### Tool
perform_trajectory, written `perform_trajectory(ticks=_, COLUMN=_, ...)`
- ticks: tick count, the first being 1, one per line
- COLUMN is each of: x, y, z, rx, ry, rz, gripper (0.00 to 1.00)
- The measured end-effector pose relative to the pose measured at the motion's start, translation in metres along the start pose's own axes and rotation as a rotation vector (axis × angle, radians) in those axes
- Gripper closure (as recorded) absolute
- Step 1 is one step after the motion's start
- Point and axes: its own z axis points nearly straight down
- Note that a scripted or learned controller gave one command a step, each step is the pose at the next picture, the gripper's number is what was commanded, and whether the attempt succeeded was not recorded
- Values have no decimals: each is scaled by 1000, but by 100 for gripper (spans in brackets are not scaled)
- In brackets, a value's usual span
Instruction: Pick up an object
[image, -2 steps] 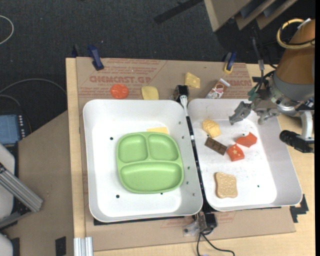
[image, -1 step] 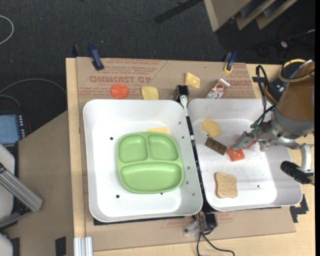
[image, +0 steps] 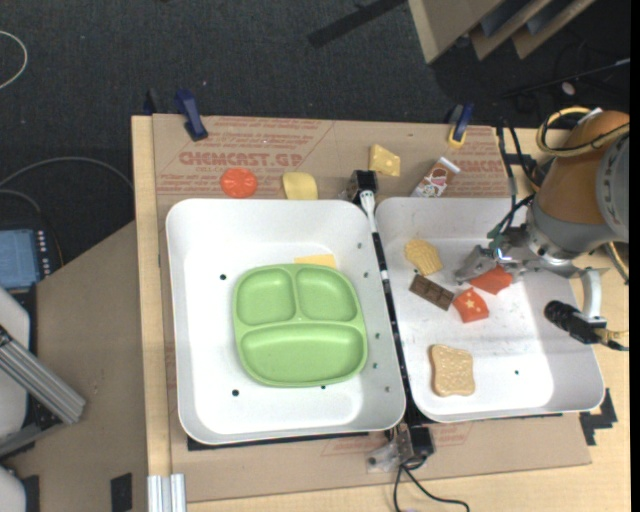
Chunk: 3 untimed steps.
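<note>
The right bin (image: 560, 385) holds a red wedge (image: 494, 281), a red strawberry-like piece (image: 472, 304), a brown chocolate bar (image: 431, 292), a yellow ridged chip (image: 423, 256) and a slice of toast (image: 452, 370). My gripper (image: 489, 261) hangs low over the upper middle of this bin, right at the top edge of the red wedge. Whether it touches the wedge cannot be made out. The arm comes in from the right, its orange band (image: 580, 185) above the bin's far right corner.
The left bin (image: 200, 300) carries a green divided plate (image: 298, 325) with a pale yellow slab (image: 316, 261) behind it. On the board behind the bins lie an orange disc (image: 238, 183), two yellow pieces (image: 299, 186), a small carton (image: 435, 180) and blue clamps (image: 190, 115).
</note>
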Motion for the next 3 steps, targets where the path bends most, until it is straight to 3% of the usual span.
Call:
perform_trajectory(ticks=1, x=0, y=-1, z=-13, rx=-2, ry=0, rz=2, gripper=100)
perform_trajectory(ticks=2, x=94, y=-19, z=-11, rx=7, ry=6, rz=-4, gripper=100)
perform_trajectory(ticks=3, x=155, y=-83, z=-108, rx=3, ry=6, rz=-3, gripper=100)
